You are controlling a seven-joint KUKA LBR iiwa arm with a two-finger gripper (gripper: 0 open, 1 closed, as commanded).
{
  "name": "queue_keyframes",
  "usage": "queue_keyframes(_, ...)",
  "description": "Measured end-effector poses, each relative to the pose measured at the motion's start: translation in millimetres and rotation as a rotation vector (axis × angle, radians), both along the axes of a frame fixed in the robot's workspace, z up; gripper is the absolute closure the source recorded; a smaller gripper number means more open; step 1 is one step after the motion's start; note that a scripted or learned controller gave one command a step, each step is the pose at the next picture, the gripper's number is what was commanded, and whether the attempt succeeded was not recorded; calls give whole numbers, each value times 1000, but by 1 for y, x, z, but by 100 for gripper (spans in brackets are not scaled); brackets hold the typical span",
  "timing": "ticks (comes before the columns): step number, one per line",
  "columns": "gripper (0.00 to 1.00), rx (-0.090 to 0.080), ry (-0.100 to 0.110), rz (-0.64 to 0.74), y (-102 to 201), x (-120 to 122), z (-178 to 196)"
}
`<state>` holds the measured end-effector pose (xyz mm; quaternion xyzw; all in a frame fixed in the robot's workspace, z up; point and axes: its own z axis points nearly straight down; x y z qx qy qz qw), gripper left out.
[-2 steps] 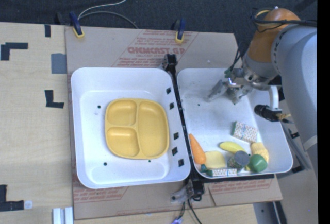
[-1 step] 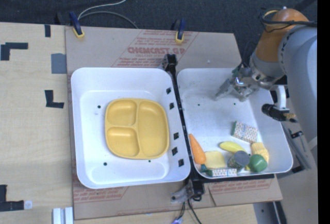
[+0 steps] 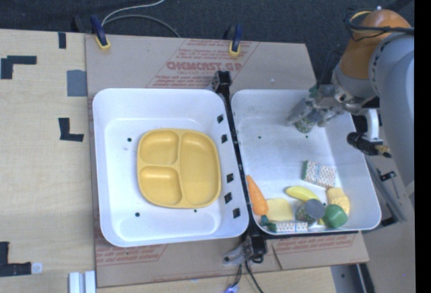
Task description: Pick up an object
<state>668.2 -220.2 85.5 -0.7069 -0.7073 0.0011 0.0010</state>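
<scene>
A yellow divided plate point(image 3: 179, 168) lies in the left bin point(image 3: 111, 150). Both bins rest on a cardboard sheet point(image 3: 192, 62), held at its far edge by two clamps point(image 3: 100, 34).

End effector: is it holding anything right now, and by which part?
Cannot tell. The end effector is over the right bin, too blurred to show any object.

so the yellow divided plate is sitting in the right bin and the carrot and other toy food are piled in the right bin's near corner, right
Not quite. The camera view shows the yellow divided plate in the left bin, not the right one. The carrot and other toy food are indeed piled in the right bin's near corner.
</scene>
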Motion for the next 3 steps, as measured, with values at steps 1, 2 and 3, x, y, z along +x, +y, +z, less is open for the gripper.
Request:
queue_keyframes(1, 0, 0, -5, 2, 60, 1, 0)
queue_keyframes(2, 100, -2, -5, 3, 60, 1, 11)
queue_keyframes(3, 100, 1, -3, 2, 124, 0, 32)
